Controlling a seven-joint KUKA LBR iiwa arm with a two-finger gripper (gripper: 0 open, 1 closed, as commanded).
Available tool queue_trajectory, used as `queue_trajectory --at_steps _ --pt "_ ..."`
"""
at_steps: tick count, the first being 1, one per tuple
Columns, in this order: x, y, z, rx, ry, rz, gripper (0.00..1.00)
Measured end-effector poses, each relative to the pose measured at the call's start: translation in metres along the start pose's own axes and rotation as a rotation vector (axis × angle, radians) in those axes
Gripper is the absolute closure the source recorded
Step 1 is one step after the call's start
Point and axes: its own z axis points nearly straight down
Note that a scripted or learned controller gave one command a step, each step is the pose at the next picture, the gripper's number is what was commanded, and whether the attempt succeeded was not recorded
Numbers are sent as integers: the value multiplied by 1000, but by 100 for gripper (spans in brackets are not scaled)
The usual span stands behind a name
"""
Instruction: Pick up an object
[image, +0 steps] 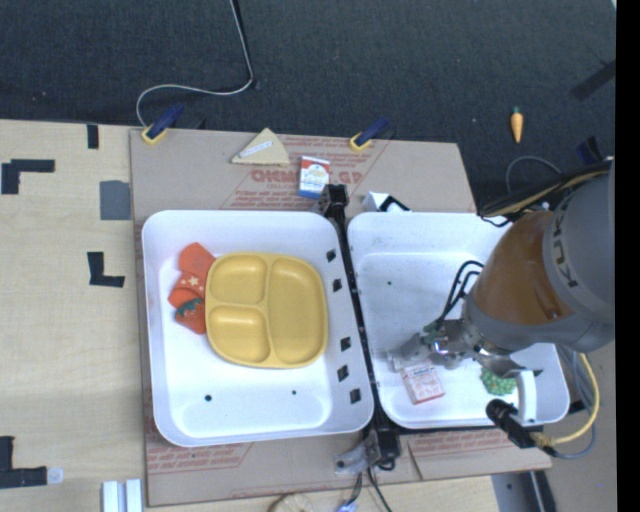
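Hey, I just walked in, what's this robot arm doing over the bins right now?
The arm's gripper is down in the right bin, just above a small red and white packet, with a green item beside it. Nothing is visibly held. The left bin holds a yellow divided plate and orange toy pieces.

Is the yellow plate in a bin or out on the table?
In. The yellow plate lies flat inside the left bin, white rim showing on every side.
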Motion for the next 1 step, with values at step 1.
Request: queue_trajectory --at_steps 1 --pt "-55 61 -129 -2 -3 -1 0"
